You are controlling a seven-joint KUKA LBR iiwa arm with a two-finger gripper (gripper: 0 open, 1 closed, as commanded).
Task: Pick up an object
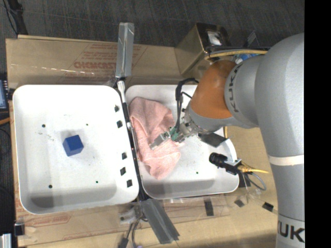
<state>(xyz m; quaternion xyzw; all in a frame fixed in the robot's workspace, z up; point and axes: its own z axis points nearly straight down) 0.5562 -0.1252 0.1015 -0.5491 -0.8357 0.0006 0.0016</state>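
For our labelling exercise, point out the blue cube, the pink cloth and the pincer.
blue cube [73, 144], camera view, its top face.
pink cloth [155, 138], camera view, middle of its folds.
pincer [174, 135], camera view, its tip at the cloth's edge.

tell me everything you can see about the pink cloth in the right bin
The pink cloth is a soft, towel-like fabric, pale salmon, crumpled into folds rather than laid flat. It lies in the left half of the right bin, running from near the far wall down toward the near side, close along the divider. The gripper is down at its right edge, seemingly touching the fabric.
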